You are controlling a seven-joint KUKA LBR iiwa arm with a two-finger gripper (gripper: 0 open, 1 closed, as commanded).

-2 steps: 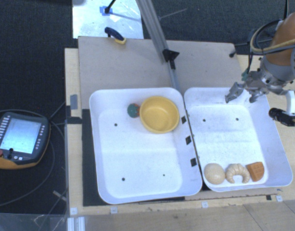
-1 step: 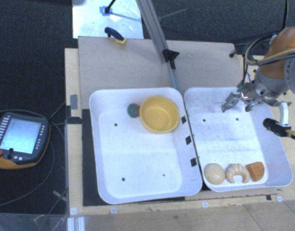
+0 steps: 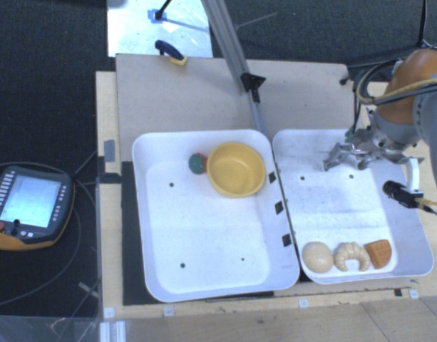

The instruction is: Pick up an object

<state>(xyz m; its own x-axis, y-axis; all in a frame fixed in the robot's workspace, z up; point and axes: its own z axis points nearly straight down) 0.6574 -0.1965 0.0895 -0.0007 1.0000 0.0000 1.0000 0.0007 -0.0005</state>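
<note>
A pale board bench [image 3: 204,95] on dark carpet carries two shallow white plastic bins side by side, the left bin [image 3: 204,262] and the right bin [image 3: 410,262], set touching so the arm can reach both. In the left bin a round yellow bowl [image 3: 236,169] sits toward 12 o'clock, with a small dark green ball [image 3: 197,163] touching its 9 o'clock side. The likely pickings lie in a row along the right bin's 6 o'clock edge: a smooth cream egg-shaped roll [image 3: 318,257], a pale curled croissant-like piece [image 3: 352,256] and an orange-brown wedge [image 3: 378,253], nestled close together. The grey two-finger gripper [image 3: 348,157] hangs over the right bin's 12 o'clock end, well apart from that row, its jaws spread and pinching nothing, presumably poised before a descent. A grey teach pendant [image 3: 29,206] rests on the carpet at 9 o'clock.
</note>
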